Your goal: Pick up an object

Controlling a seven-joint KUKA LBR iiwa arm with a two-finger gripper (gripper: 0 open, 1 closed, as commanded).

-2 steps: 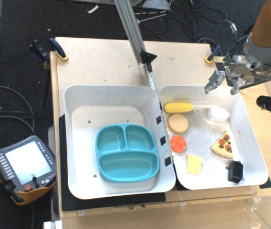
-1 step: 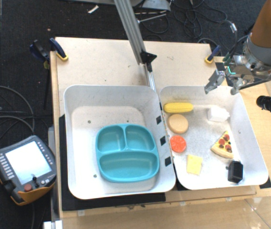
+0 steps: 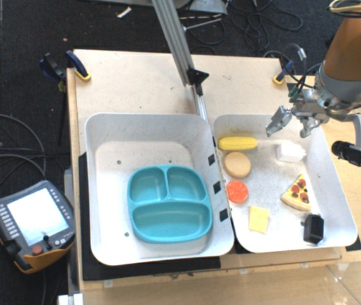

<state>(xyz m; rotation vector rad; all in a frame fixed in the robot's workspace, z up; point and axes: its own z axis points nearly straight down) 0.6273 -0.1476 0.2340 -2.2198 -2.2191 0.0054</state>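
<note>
1. Broadly: bench [image 3: 136,84] carries two white bins side by side. Left bin [image 3: 101,145] holds one teal divided tray [image 3: 168,203], lying flat near the middle. Right bin [image 3: 333,189] holds all the small pieces, so any pick has to happen there.
2. Arm [image 3: 352,49] reaches in from the right, orange band above the wrist, wrist tipped down over the right bin's far edge.
3. Gripper [image 3: 293,124] hangs with its fingers spread wide, nothing between them. It sits high over the bin's far right part, apart from every piece; judged to be lining up before a descent.
4. Nearest candidate: white block [image 3: 290,150], just below the gripper and standing clear of its neighbours, probably the easiest target.
5. Yellow banana-like piece [image 3: 238,143] lies lengthwise near the bin's left wall; tan round bun [image 3: 237,164] sits just beside it, orange-red round piece [image 3: 237,191] just below that. This tight column likely crowds the fingers.
6. Pizza slice [image 3: 297,194] lies flat to the right, on its own.
7. Yellow square [image 3: 258,219] lies flat near the front; thin, likely hard to pinch.
8. Small black object [image 3: 313,228] sits close to the front right wall, where the wall could get in the way.
</note>
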